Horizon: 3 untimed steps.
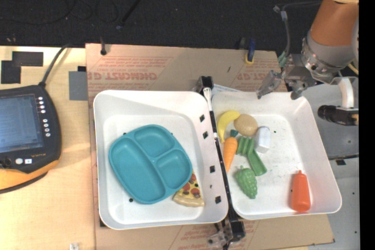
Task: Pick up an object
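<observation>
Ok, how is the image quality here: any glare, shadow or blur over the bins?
Camera view: light is even and the toys in the right bin read sharply; the left bin looks slightly washed out along its white rim; the gripper is small and soft-edged; the background above is nearly black.

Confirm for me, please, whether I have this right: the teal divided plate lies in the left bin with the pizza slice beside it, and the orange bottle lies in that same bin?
Not quite. The camera view shows the orange bottle in the right bin, not the left bin. The teal divided plate and pizza slice are as stated.
</observation>
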Each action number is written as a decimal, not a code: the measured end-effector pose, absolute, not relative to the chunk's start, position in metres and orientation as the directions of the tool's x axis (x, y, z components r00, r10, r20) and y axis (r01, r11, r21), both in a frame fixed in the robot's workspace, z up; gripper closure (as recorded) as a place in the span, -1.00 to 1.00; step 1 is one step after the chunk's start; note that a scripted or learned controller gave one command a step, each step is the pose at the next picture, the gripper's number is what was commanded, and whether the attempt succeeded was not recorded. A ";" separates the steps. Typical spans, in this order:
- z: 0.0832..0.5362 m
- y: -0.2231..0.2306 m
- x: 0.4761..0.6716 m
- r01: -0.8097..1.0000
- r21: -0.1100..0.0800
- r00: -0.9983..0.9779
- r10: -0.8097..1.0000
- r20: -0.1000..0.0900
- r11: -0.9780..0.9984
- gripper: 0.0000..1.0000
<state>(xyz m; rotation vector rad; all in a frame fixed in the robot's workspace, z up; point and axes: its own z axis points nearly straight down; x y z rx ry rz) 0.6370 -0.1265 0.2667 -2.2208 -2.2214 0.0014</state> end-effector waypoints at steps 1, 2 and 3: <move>0.138 -0.107 0.596 1.000 -0.018 0.001 1.000 0.004 -0.001 -1.00; 0.108 -0.120 0.572 1.000 0.020 -0.001 1.000 -0.005 0.001 -1.00; 0.089 -0.104 0.515 1.000 0.002 0.002 1.000 -0.001 -0.002 -1.00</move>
